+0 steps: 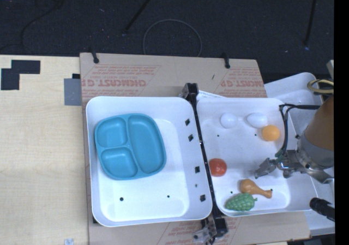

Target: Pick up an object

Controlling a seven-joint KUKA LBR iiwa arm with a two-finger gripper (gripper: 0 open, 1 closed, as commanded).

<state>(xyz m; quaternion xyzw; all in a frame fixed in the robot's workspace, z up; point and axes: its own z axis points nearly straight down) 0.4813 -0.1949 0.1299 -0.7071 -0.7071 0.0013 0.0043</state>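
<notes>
Risk of a missed grasp in the right bin [294, 205]

Nearest pick: tan drumstick-shaped toy [254, 187] by the front wall, touching green bumpy toy [240, 202]; red ball [217, 167] near the divider, orange ball [270, 132] and 2 white eggs [241, 120] further back. Gripper [265, 168] spread open, grasping nothing, above bare floor. Likely slips: nudging round toys away, snagging 2 at once

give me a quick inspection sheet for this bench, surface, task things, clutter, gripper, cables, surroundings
surface: two white bins; left bin, right bin.
job's things: right bin holds orange ball, two white eggs, red tomato, drumstick, green fruit.
clutter: blue divided tray in left bin.
gripper: gripper low over right bin, holding nothing.
cables: black cables at the arm; more on the dark floor.
surroundings: cardboard sheet, wooden bench.
</notes>
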